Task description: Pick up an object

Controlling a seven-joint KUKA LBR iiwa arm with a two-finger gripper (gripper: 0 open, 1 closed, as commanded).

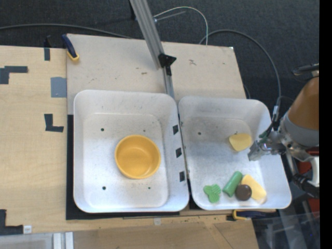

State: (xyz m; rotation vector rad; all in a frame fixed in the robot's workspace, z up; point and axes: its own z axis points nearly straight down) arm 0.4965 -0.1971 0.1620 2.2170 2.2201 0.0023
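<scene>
Right now the end effector (258, 152) sits at the right wall of the right bin (218, 105), just beside a pale yellow wedge (240, 141); whether it's apart or together I can't tell, too small and blurred from this angle. Nothing visible clamped in it.

Nearest candidate = that wedge, lying flat on the bin floor, apart from the rest. Looks like a light plastic or foam toy, prob stiff enough, smooth so maybe a bit slippery. Best hold: across its narrower width, coming straight down, w/ the wall close on one side limiting room.

Other options, front right corner of the same bin: green cylinder (233, 183), small green piece (212, 192), brown round piece (243, 192) touching a yellow lump (255, 188). All look light, but crowded together, so harder to isolate.

Left bin (88, 102) holds a yellow bowl (137, 156): rigid, thin rim, grab at the rim edge.
</scene>
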